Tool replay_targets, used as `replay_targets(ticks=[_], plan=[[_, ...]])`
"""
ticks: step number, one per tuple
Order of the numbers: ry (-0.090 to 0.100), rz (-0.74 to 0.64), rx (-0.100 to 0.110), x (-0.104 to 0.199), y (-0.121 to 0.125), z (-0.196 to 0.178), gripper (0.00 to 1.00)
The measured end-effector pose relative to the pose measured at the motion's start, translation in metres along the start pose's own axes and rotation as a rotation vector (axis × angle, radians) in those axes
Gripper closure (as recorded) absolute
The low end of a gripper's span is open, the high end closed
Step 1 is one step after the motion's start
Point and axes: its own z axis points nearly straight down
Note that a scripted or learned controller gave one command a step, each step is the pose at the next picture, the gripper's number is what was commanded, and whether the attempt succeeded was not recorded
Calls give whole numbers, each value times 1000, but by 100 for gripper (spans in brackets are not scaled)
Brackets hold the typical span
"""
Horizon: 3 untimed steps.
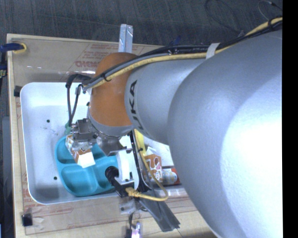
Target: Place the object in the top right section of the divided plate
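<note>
One grey arm (213, 113) takes up most of the view. It reaches across from the right, its orange band (111, 93) above the wrist. Under it is the bench (49, 48), with cardboard-coloured board showing along its far and left edges.

The left white bin (37, 133) has bare floor along its left edge and far-left corner. A blue divided plate (82, 182) lies toward the bin's near edge. Its right part is under the wrist, so the full layout of sections can't be read. Two hollows show: one on the plate's left side, one along its near side.

The gripper (82, 142) hangs low over the plate's left side. Wide or narrow: cannot tell, the metal head hides the business end.

A small white and orange-brown piece (84, 157) sits right at the gripper's lower end, over the ridge between the two visible hollows. I take it for the task's object. Whether it is gripped or just resting there, cannot tell.

A printed packet (156, 170) lies beyond the plate's right side, by the arm's cable.

Judgement on the step: placing.
- Confirm which hollow counts as top right. It is probably the one hidden under the wrist.
- Centre over that hollow, clear of the dividing ridge.
- Lower until nearly touching before release, so the piece does not tip across the ridge.
- Lift straight up afterwards so the plate stays put.
</note>
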Motion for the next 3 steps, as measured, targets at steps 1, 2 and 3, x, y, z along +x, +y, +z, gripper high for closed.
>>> replay_targets(ticks=[1,2,3], plan=[[1,-26,-4,-67,40,14,100],[1,-27,-4,-67,40,14,0],[3,68,-6,-80,95,-186,0]])
